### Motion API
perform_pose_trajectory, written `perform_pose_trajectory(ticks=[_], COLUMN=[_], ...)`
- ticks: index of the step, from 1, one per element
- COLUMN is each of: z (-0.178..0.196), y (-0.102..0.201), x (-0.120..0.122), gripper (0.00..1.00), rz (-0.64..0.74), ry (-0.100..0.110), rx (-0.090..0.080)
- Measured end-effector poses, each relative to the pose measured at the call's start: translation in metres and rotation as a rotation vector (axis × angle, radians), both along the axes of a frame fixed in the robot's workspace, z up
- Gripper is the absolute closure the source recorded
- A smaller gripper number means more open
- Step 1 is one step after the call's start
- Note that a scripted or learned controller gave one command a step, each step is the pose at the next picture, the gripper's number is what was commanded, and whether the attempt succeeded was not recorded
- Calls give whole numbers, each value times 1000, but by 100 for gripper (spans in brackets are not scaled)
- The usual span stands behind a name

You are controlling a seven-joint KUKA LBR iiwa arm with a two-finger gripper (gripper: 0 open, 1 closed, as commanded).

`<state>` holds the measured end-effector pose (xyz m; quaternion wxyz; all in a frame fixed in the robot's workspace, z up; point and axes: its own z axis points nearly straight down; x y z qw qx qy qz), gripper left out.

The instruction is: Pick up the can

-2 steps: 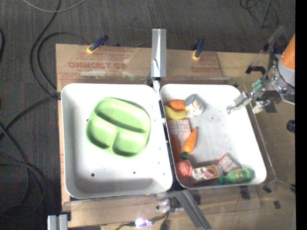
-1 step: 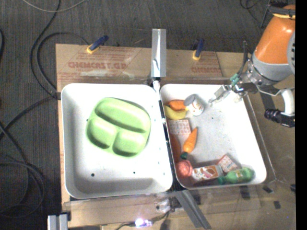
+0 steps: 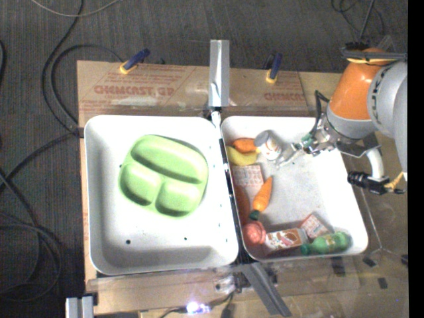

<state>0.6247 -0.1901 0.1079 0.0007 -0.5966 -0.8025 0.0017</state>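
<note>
Fingers look closed on the can (image 3: 267, 143); gripper (image 3: 286, 154) sits just beside the banana (image 3: 241, 156), right bin (image 3: 354, 207).

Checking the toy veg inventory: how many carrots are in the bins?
2, both in the right bin. One carrot lies near the middle, tilted; another carrot lies at the far left corner above a yellow item. More may be hidden under the clutter.

Gripper (image 3: 291, 152) sits low in the right bin (image 3: 331, 184), just beside the can (image 3: 267, 144) near the bin's far-left corner. Green moulded tray (image 3: 163, 175) lies in the left bin (image 3: 106, 197).
</note>
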Motion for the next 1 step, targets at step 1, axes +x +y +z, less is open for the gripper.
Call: perform_pose_trajectory(ticks=[1], z=[-21], y=[25], x=[24], gripper=[0], rz=[-456], ry=[42], rx=[-7])
